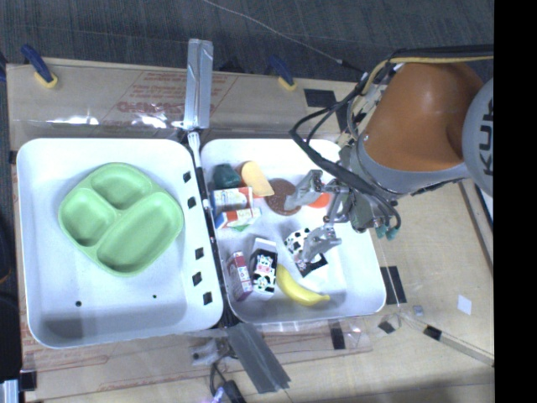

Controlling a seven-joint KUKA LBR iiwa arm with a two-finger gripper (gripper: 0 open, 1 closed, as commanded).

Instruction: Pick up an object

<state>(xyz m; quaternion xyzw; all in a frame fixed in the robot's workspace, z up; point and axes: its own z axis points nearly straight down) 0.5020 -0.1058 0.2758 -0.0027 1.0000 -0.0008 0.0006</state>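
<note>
Over right bin, gripper sits low on a small black-and-white spotted item, just above banana. Can't tell gripper state. Looks like the grasp step; next needs a firm close, then straight lift w/o snagging neighbours.

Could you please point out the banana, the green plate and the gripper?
banana point(302, 290): camera view, middle of the yellow fruit.
green plate point(122, 217): camera view, ridge between its compartments.
gripper point(317, 246): camera view, midway between its fingertips.
</note>
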